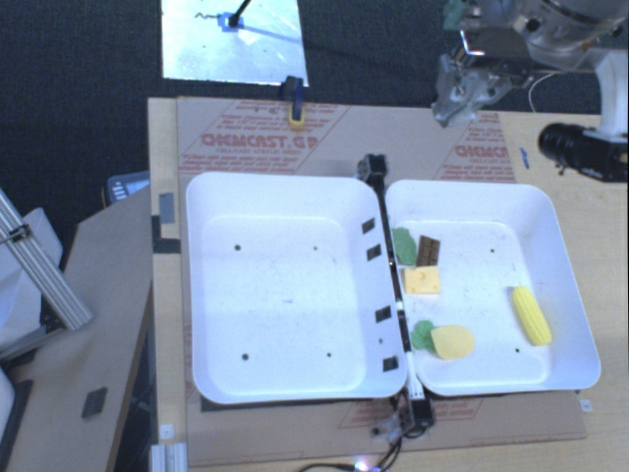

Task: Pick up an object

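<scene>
Two shallow white plastic bins sit side by side on the counter (246, 131); the left bin (285, 293) and the right bin (491, 293). In the right one lie six small toy pieces: a ridged yellow corn cob (531, 315), a brown block (428, 251), a pale yellow square (424, 281), a rounded yellow lump (453, 341) and two green leaves (404, 245). The metal tool (458, 101) hangs beyond the bins, gripping nothing; whether it is parted, I cannot tell.

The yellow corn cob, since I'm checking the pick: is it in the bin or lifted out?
In the bin. The corn cob lies on the right bin's floor, while the gripper is above the bench beyond it.
</scene>
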